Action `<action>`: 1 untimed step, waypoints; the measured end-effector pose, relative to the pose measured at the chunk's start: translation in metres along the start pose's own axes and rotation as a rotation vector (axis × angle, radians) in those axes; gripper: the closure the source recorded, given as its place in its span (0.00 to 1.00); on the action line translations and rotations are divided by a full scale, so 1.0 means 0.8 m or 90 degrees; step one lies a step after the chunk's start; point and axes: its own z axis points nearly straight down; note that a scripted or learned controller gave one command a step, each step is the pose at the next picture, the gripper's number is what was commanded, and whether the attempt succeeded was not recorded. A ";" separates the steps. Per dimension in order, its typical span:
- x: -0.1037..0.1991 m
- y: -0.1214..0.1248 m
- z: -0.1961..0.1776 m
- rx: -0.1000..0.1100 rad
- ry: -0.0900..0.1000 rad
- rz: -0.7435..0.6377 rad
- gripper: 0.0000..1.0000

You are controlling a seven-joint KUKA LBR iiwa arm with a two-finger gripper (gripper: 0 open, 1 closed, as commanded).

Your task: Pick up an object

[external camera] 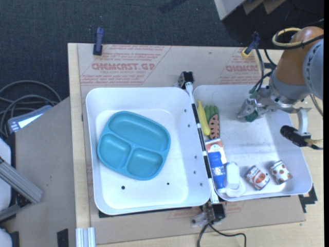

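- Gripper (pixel 249 112) over the right bin (pixel 293 187), upper area; finger state cannot be told.
- 2 small cans (pixel 267 174) lie near that bin's lower right corner.
- Blue divided plate (pixel 133 145) sits in the left bin (pixel 103 189).

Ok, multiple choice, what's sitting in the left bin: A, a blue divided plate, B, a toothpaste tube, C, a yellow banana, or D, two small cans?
A: the blue divided plate lies in the left bin, while the two small cans rest in the right bin.
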 end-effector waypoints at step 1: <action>0.149 0.011 -0.113 0.001 0.002 -0.001 1.00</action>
